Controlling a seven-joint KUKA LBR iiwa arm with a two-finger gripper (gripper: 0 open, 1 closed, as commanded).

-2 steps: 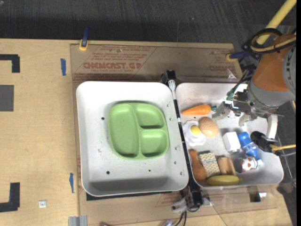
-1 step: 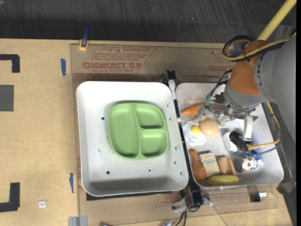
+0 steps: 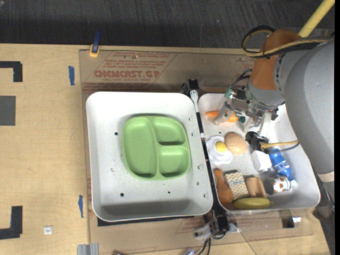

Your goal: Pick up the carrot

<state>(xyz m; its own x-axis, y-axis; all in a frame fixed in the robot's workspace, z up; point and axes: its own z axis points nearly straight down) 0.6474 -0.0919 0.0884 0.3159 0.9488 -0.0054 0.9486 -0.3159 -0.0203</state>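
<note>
Beside the fried egg (image 3: 220, 148), toward the right bin's (image 3: 305, 193) far end, lies the carrot (image 3: 219, 116), directly under the gripper (image 3: 237, 112); whether it is grasped, I cannot tell. Crowding risks a glancing grasp that nudges the carrot against the wall.

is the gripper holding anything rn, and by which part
Cannot be told: the gripper sits right at the carrot in the right bin, but a hold isn't visible.

Brown cardboard sheet (image 3: 42, 142) covered bench, red print (image 3: 127, 68) along far edge; black tape marks (image 3: 13, 70) at left, blue tape bits (image 3: 71, 75) near bins; dark floor (image 3: 133, 9) beyond; yellow pole (image 3: 319, 12) top right
</note>
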